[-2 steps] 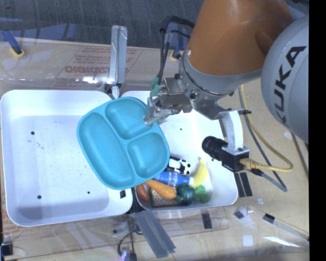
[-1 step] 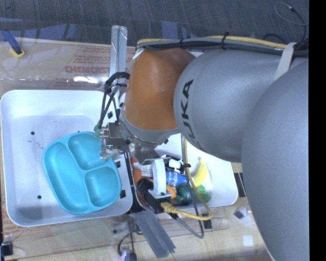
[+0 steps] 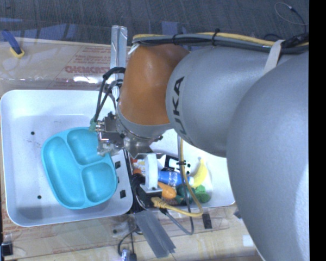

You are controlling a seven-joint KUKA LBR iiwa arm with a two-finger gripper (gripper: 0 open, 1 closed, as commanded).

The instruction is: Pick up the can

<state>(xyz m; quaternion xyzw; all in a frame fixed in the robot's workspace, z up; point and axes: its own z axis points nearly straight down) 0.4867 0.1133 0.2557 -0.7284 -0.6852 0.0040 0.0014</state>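
Over the counter's right side, the grey arm [image 3: 233, 91] with its orange band covers most of the right bin [image 3: 220, 197]. The left bin [image 3: 16, 145] holds a blue divided plate [image 3: 79, 167]. The can [image 3: 168, 177], blue and white, lies near the right bin's front-left corner beside a banana [image 3: 201, 174]. Whether the jaws are open, I cannot tell.

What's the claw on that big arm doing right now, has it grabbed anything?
Gripper: cannot be told; the arm's wrist hides it, low over the divide between the two bins.
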